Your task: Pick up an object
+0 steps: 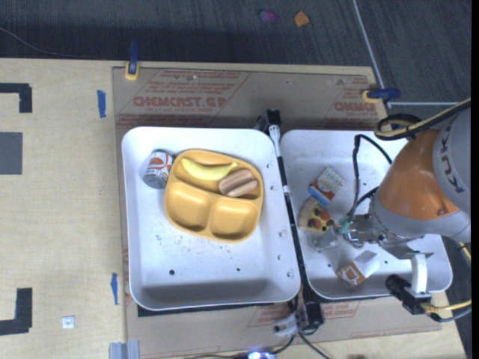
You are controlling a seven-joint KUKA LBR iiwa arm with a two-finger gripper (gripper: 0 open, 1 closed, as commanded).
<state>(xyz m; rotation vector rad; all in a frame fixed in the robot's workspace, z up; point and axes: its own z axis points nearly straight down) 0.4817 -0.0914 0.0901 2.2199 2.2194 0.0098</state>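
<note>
My gripper [334,232] reaches down into the right bin [441,279] from the right, beneath the arm's orange band [418,187]. It hangs just beside a small yellow packet [315,217] with red marks. A white packet with orange and blue print [328,182] lies a little farther back. In front of the gripper sit a small brown-and-white box [351,274] and a white piece [366,259]. I see nothing gripped.
The left bin [150,275] holds a yellow divided tray [212,200] with a banana [202,170] and a hot dog [239,183], plus a small can [156,169] at its back left corner. A black divider [288,215] runs between the bins. Cables trail at the right.
</note>
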